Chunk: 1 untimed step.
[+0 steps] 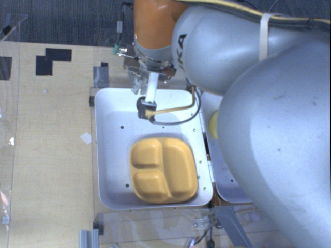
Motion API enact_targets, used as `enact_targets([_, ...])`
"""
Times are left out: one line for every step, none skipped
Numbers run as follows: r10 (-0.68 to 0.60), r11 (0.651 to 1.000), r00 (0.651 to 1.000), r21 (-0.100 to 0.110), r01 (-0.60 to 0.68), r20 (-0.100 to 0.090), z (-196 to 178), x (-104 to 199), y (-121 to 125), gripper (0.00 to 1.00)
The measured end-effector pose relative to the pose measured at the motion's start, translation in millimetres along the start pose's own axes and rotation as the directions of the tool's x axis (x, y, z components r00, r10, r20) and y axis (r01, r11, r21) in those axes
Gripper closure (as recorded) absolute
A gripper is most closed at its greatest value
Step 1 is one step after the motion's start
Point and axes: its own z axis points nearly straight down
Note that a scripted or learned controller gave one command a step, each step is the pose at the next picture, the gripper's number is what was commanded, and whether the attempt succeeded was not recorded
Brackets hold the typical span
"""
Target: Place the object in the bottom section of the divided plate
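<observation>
looking down on the pale wooden bench (46,154), what do you see, mara?

two shallow white bins side by side, jon. the left bin (106,138) is in plain sight. the right bin (225,185) is mostly covered by the big grey arm (269,112) that reaches in from the right.

where is the divided plate?

the yellow divided plate (163,169) lies flat in the left bin, toward its near right corner. it has two small sections on the left and one long section on the right.

and the object?

a small yellow-green thing (212,125) peeks out at the left edge of the right bin, just beside the arm and apart from the tool. most of it is hidden, so i cannot tell what it is.

what about the tool?

the tool (139,82) hangs below the orange band (152,25), over the far rim of the left bin, apart from the plate. whether it is open or closed, i cannot tell.

anything else?

black angular marks (51,61) on the bench, far left.
</observation>
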Motion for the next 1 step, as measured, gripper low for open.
enact_targets([0.022, 1.0, 1.0, 0.003, -0.022, 0.002, 101.7, -49.3, -56.6, 1.0])
